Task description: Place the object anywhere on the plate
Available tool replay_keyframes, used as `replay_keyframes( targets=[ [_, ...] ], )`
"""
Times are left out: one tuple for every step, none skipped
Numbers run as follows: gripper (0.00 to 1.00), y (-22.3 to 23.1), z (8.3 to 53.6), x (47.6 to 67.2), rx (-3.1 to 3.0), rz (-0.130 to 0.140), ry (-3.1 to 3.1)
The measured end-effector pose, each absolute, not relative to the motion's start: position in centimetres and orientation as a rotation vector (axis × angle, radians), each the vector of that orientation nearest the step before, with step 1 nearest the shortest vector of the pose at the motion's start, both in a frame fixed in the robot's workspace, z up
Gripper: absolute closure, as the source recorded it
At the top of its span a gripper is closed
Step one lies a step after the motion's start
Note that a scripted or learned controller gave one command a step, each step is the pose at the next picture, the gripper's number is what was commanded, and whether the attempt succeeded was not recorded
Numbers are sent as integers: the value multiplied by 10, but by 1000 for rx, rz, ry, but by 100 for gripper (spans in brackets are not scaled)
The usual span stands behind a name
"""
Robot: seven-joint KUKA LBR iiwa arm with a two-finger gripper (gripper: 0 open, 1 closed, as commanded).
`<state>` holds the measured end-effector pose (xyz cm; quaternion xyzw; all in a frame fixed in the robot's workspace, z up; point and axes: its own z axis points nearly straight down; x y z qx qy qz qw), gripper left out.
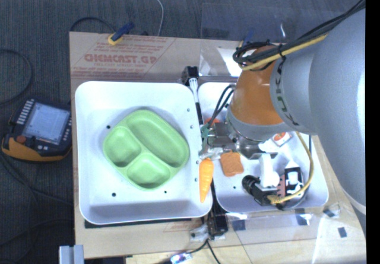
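Controller (38,129): a handheld unit with a screen, seen on the carpet, well apart from the bench at far left.
Left bin (89,197): shallow and white; the plate is held in it.
Plate (145,147): pale green and split into three hollows. It is set near the middle of the left bin and nothing is seen on it.
Carrot (205,178): orange with a narrow tip. It is laid lengthwise along the rims where the two bins meet, just beside the orange block. It is judged to be a light toy of smooth, stiff plastic, apt to roll or slip. A hold across the thick upper half is advised, not at the taper.
Orange block (231,165): a small flat-sided piece on the floor of the right bin, close under the wrist. It is judged light and perhaps slightly soft, and is best taken across two opposite flat sides.
Object for the task: not named. The carrot and the orange block are both taken as candidates, and neither is on the plate yet.
Gripper (217,138): placed low at the left side of the right bin, just above the carrot's top and the orange block. Whether it is apart or closed cannot be told, and nothing is seen held in it.
Arm (261,96): grey with an orange band, and much of the right bin is covered by it.
Right bin (234,200): shallow and white. A small red-and-white item (282,137) is partly hidden in it.
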<state>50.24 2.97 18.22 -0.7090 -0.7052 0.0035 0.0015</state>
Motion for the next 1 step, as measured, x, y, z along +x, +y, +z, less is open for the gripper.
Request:
replay_keyframes(
  targets=[
    [100,81,189,523,-2238,7,-2200]
  ],
)
